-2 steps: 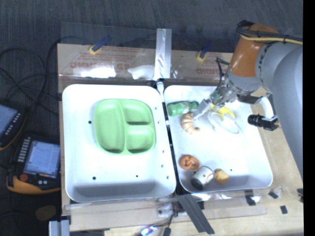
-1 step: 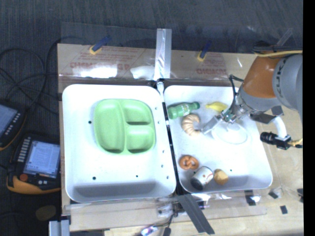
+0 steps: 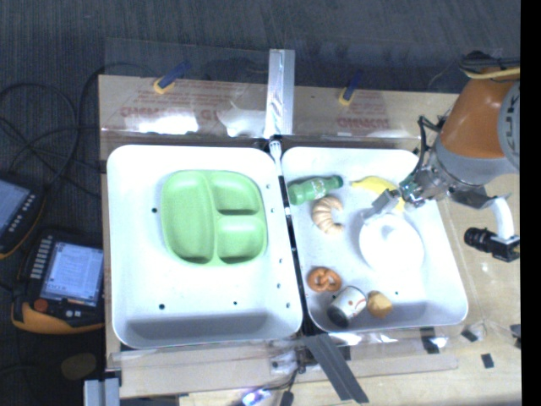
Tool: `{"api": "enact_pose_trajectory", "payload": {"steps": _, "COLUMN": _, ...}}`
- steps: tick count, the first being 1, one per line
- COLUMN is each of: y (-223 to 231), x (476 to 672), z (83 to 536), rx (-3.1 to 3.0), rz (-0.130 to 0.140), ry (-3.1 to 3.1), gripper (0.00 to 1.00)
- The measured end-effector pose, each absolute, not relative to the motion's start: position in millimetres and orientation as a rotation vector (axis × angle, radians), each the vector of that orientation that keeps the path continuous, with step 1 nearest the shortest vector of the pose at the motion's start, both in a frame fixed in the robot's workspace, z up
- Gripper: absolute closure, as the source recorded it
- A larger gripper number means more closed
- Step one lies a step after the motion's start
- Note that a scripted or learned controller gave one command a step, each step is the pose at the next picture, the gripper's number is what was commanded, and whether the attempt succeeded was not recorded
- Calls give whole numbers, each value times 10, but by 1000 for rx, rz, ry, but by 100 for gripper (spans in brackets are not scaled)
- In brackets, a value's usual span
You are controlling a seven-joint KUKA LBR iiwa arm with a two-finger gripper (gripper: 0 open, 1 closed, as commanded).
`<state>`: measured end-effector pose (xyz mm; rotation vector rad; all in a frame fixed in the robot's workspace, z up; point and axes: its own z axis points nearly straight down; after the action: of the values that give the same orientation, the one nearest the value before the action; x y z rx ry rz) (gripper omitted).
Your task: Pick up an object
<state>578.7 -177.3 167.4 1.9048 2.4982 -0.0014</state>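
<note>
The right bin [image 3: 439, 227] holds several objects. A green bottle [image 3: 313, 189] lies at its back left, with a tan croissant-shaped pastry [image 3: 327, 212] just in front of it. A yellow banana [image 3: 374, 184] lies at the back, and a white round plate [image 3: 390, 242] sits in the middle. Near the front are a brown pretzel-like piece [image 3: 320, 278], a small can [image 3: 345, 305] on its side and a tan roundish lump [image 3: 379, 304]. My gripper [image 3: 388, 201] hangs low over the bin's back right, between the banana and the plate's far rim.
The left bin [image 3: 135, 303] holds a green divided plate [image 3: 213, 215]. A metal divider post [image 3: 280, 91] stands behind the seam between the bins. The arm's orange band [image 3: 478, 121] is over the right bin's back right corner. Devices and cables lie on the floor at the left.
</note>
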Motion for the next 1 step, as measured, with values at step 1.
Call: {"api": "enact_pose_trajectory", "payload": {"steps": 1, "y": -1978, "x": 6290, "z": 1024, "rx": 1849, "rz": 7, "ry": 2522, "gripper": 0}}
